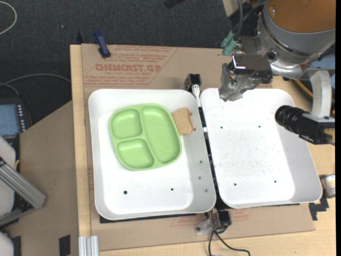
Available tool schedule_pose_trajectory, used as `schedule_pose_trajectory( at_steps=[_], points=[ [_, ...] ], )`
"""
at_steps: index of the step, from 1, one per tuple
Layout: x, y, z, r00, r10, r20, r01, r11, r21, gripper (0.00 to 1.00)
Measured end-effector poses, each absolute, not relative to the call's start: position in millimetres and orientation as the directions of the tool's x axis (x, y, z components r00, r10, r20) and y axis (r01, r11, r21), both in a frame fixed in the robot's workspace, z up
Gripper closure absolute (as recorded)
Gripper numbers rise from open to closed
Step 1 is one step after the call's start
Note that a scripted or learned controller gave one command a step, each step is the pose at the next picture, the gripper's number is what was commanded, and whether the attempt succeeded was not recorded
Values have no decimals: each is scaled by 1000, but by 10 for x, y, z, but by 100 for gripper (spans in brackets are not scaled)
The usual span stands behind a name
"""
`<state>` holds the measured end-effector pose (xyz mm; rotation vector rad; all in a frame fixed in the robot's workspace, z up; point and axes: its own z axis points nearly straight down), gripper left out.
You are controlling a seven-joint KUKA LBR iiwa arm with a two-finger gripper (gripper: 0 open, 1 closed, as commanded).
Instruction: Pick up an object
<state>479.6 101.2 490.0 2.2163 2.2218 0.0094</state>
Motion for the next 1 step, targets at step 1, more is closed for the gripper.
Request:
schedule_pose_trajectory(
  at_steps=[1],
  points=[
    [4789, 1230, 4697, -3, 1000, -1, 1000, 3, -5, 100]
  ],
)
